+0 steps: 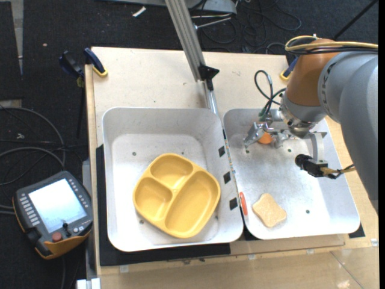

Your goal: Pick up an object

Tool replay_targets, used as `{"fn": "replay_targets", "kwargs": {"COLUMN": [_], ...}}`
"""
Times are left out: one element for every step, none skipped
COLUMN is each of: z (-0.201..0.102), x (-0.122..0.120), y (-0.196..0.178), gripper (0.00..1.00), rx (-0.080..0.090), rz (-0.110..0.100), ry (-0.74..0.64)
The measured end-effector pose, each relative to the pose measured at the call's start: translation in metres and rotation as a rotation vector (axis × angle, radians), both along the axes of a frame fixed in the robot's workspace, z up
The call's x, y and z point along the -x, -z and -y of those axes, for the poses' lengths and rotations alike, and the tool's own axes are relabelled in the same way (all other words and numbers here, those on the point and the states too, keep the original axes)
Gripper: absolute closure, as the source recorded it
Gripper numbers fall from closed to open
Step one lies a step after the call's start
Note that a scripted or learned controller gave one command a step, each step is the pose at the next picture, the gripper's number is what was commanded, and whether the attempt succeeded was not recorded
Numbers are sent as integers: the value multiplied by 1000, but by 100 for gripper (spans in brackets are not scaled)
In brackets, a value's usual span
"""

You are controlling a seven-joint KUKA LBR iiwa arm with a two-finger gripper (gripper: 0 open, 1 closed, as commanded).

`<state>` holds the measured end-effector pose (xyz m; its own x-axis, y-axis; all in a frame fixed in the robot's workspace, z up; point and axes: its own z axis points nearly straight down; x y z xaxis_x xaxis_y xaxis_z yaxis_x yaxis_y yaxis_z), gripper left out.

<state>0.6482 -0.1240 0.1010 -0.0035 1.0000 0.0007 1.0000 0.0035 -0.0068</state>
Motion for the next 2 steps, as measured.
{"fn": "replay_targets", "kwargs": {"z": [0,0], "x": [0,1], "y": [6,-4], "gripper": [0,100], "rx": [2,1], "rz": [6,1], "ry": [1,1]}}
